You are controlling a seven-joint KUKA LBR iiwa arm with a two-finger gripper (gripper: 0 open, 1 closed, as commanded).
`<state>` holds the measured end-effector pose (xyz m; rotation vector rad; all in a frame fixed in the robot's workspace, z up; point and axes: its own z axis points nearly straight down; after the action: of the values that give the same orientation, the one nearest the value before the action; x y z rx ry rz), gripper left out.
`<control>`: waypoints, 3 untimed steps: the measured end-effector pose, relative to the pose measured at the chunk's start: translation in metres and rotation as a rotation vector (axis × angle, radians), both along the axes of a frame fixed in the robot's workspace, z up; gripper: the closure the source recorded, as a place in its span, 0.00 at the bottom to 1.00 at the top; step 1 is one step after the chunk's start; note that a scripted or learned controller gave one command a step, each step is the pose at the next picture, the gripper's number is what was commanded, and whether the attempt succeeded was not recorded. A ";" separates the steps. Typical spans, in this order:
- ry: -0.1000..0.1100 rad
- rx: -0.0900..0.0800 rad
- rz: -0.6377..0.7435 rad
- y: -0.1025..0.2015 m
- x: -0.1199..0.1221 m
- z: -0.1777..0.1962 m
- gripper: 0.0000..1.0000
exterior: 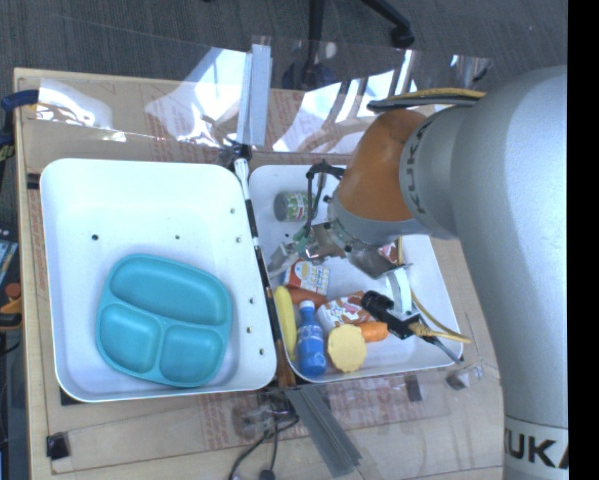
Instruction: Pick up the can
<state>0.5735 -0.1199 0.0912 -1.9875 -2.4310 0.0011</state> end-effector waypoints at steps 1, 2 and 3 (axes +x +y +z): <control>-0.003 -0.005 -0.241 0.008 -0.056 0.001 0.00; -0.004 -0.005 -0.603 0.016 -0.096 0.001 0.00; 0.004 0.000 -0.500 -0.051 -0.036 0.042 0.00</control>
<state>0.5377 -0.1704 0.1334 -2.5246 -1.8619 0.0050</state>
